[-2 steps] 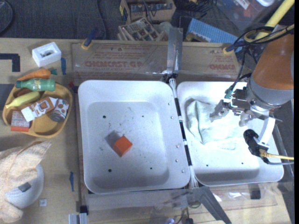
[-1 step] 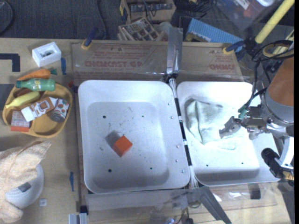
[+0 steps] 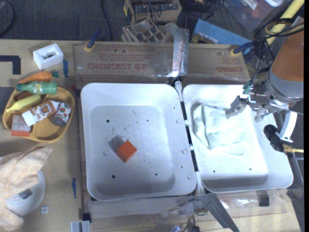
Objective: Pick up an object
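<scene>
An orange block (image 3: 126,150) with a grey side lies in the left bin (image 3: 96,105), left of its middle. A crumpled white cloth (image 3: 217,125) lies in the upper left part of the right bin (image 3: 251,170). My gripper (image 3: 248,110) hangs over the upper right part of the right bin, just right of the cloth's top edge. Its two fingers (image 3: 234,107) stand apart, open, with nothing between them. The grey arm with its orange band (image 3: 289,57) comes in from the right.
A yellow bowl (image 3: 46,134) with toy food sits on the bench at the far left. Below it lie a beige cloth (image 3: 21,170) and a white box (image 3: 48,56) stands at the top left. A black cable fitting (image 3: 273,137) hangs by the right bin's rim.
</scene>
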